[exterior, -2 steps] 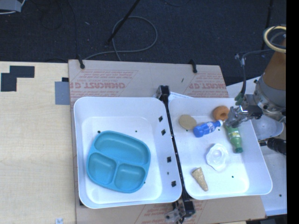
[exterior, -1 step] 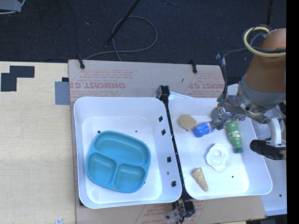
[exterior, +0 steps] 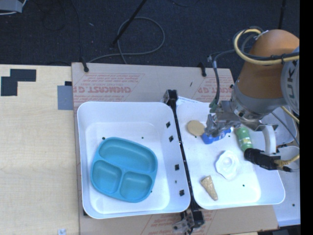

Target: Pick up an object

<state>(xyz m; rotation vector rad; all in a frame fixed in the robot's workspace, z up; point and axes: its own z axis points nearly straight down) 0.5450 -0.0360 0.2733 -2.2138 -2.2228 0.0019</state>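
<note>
A small blue plastic object (exterior: 211, 138) lies near the right bin's (exterior: 274, 199) far left corner, directly under my end effector (exterior: 217, 126); I cannot tell its state. Beside it sit a tan round piece (exterior: 195, 128) and a green bottle (exterior: 243, 137).

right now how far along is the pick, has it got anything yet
Done: the gripper is down in the right bin, at a blue object. In hand: nothing visibly held. Left: grasp and lift; the tan piece, green bottle and white item lie untouched.
</note>
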